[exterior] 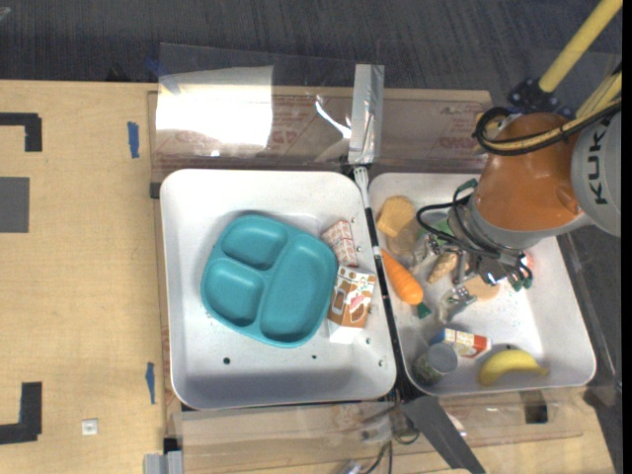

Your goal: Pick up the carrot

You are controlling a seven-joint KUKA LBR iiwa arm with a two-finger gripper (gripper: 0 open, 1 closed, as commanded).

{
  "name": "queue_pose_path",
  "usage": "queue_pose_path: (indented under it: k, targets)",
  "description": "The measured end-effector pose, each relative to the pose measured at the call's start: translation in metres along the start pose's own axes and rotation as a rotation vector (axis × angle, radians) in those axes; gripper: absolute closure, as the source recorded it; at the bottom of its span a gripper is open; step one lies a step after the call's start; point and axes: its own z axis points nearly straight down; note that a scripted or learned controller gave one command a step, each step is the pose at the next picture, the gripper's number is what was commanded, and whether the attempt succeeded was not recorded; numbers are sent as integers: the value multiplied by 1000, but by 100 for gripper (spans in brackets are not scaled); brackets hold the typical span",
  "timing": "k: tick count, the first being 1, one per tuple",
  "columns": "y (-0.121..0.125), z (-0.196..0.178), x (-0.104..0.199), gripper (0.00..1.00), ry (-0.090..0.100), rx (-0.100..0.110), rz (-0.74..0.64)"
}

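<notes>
nearest the camera, along the front of the right bin [583, 358], lie a banana [512, 365], a small red-and-white tube [464, 342] and a dark round lid-like thing [434, 361]. just behind them the carrot [403, 278] lies on the bin floor beside the wall shared with the left bin [178, 265], orange body slanting, green end toward the front. the jaws [456, 276] hang just to the carrot's right, low over the clutter; whether they are wide or narrow i cannot tell, since cables and metal parts blur together there. nothing orange sits between them, so the step looks like the approach, grasp not yet made. the next move calls for a shift toward the dividing wall and alignment across the carrot's slant before descending. further back lies a tan bread-like piece [397, 215]. in the left bin sit a teal divided plate [269, 278] and two snack packets [350, 282].
</notes>
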Motion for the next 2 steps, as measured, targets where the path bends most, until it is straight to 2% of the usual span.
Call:
queue_pose_path:
  k: [2]
  targets:
    - [0, 0, 0, 0, 0, 0, 0]
